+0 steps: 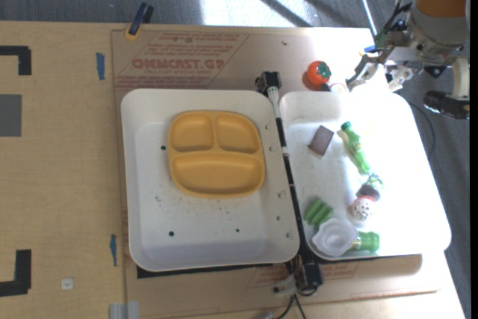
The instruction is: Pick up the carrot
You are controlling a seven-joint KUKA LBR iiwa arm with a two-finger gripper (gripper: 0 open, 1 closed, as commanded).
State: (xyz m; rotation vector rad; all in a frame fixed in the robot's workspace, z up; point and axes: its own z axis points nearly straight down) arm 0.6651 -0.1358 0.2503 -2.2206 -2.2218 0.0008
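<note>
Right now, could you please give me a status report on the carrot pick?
Gripper over right bin far rim. Orange, green-topped piece, likely the carrot, on the bench just outside the bins, apart from it. Nothing lies between.

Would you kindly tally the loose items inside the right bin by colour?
Green: 3 — long green vegetable, small green pod pieces, green cylinder
Brown: 1 — brown square block
Clear: 1 — clear plastic cup
White-and-red: 1 — speckled round toy
Total: 6

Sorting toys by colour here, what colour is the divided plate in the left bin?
The divided plate is yellow-orange, plain, seen in the camera view.
</note>
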